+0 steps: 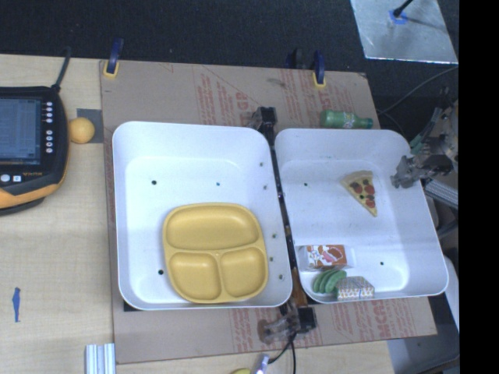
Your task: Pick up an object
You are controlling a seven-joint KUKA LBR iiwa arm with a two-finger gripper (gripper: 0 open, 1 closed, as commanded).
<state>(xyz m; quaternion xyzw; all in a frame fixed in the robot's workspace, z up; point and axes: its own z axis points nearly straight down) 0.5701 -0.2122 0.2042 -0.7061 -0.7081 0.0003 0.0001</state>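
Observation:
The right white bin [390, 150] holds a toy pizza slice [362, 192] in its upper middle. Along its near edge lie a red and white packet [325, 255], a green pod-like toy [328, 280] and a small patterned box [355, 289]. A yellow divided plate [215, 252] lies in the left white bin [187, 150]. My gripper [404, 174] hangs at the right bin's right rim, a short way right of the pizza slice and above the bin floor. Nothing shows in its grasp.
A green bottle [345, 119] lies on the cardboard just behind the right bin. A yellow ball [80, 129] and a teach pendant [23, 150] sit on the bench at the left. Blue clamps [318, 65] hold the cardboard's far edge.

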